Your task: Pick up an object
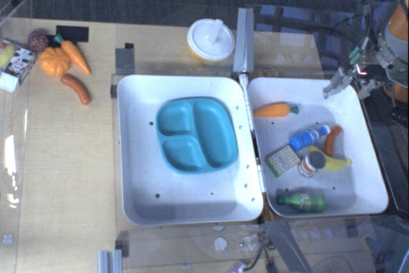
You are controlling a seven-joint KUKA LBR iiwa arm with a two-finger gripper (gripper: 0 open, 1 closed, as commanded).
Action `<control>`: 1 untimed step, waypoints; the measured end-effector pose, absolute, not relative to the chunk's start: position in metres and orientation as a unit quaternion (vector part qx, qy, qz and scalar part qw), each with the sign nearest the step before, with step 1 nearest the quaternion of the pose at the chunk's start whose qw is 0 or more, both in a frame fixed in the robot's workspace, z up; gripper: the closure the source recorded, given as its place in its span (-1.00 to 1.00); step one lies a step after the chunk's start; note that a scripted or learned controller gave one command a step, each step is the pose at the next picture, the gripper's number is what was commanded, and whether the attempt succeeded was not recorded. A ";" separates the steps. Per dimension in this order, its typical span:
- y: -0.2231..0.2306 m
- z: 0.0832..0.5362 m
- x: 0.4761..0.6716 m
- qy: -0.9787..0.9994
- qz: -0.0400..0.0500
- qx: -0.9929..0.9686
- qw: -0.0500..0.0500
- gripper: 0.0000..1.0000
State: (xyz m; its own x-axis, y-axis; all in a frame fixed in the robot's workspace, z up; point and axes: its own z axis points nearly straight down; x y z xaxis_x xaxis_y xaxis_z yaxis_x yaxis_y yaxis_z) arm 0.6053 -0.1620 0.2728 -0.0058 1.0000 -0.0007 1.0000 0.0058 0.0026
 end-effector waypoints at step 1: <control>-0.167 0.096 0.583 0.689 0.002 0.725 0.002 -1.00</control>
